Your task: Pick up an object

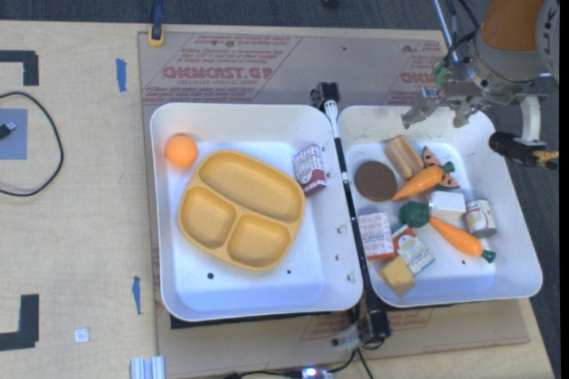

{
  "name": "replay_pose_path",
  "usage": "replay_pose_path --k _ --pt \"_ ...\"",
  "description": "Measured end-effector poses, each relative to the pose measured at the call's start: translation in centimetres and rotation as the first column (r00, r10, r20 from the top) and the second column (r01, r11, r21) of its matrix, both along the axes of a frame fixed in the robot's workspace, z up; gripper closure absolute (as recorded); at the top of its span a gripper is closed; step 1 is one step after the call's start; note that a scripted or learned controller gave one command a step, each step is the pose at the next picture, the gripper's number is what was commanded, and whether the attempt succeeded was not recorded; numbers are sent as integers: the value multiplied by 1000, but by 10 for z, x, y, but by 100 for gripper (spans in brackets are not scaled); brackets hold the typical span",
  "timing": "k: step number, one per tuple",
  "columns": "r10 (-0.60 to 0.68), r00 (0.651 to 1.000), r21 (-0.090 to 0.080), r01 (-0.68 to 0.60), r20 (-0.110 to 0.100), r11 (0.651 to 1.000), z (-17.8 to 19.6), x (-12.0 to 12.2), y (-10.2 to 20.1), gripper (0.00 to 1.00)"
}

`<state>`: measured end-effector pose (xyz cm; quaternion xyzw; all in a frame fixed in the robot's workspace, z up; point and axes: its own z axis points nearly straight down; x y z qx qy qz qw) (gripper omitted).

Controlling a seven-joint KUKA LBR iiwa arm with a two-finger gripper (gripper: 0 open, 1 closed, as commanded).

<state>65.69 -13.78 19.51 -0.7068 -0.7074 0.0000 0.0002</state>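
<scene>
White plastic made up two bins side by side on the bench. Inside the left bin point(169, 279) lay one orange ball point(181, 151) at the far left corner, one yellow tray point(242, 208) with three compartments in the middle, and one small red-and-white carton point(309, 168) near the right wall. Between the bins ran a black divider point(342, 181). The right bin point(516, 275) held a crowd: one brown disc point(375, 180), one tan roll point(404, 157) just behind it, two carrots, the upper carrot point(418, 181) lying beside the disc and the lower carrot point(460, 238) nearer the front, one green piece point(413, 213) between them, one white block point(447, 202), one small can point(479, 217) at the right, two small packets, a red one point(374, 235) and a paler one point(413, 251), and one tan cube point(397, 276) at the front. A small dark-and-red item behind the upper carrot was partly covered and hard to name. Above the right bin's far edge hung the gripper point(439, 110), its fingers spread apart with nothing between them, well clear of the objects below. The arm point(520, 12) was cut off at the frame's right edge.
</scene>
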Motion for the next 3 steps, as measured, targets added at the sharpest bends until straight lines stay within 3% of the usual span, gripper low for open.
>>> replay_pose_path --k 1,2,3 --pt "-1 1000 -2 1 7 1000 -106 -59 -5 0" --pt "-2 1000 -2 2 10 1000 -97 -58 -4 100" --pt "-2 1000 -2 2 10 1000 -97 -58 -4 0"
